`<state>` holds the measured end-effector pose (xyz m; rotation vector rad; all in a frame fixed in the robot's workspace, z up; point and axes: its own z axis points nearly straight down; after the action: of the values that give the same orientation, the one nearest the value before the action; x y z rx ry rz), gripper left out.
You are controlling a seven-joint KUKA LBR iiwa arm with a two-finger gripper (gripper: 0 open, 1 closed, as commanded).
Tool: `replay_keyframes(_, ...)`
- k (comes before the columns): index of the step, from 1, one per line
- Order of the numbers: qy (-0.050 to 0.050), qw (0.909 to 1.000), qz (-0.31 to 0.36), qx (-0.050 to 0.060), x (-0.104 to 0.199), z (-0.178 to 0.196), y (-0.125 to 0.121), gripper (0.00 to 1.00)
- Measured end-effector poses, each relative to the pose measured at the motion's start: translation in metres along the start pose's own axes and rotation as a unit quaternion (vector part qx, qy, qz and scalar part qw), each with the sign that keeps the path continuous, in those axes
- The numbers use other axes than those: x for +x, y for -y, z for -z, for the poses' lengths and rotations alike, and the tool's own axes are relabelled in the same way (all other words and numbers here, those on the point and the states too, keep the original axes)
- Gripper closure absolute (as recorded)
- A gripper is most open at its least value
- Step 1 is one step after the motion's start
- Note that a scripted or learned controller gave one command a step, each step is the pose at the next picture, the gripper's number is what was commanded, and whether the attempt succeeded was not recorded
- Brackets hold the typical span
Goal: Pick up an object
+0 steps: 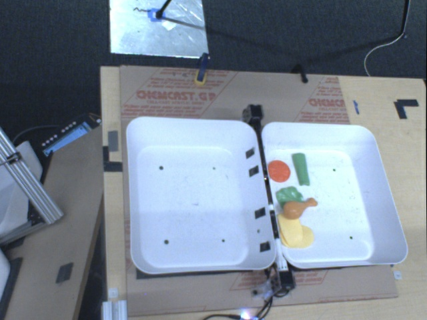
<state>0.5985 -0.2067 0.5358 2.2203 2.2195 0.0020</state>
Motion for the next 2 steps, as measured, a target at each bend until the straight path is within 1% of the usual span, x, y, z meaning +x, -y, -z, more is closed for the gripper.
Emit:
replay_keyframes(1,-0.002,1.0000,0.005,0.004,0.061,-0.122,-0.051,1.00)
replay_keyframes(2,0.002,1.0000,0.001,-0.004,0.039,-0.037,-0.055,1.00)
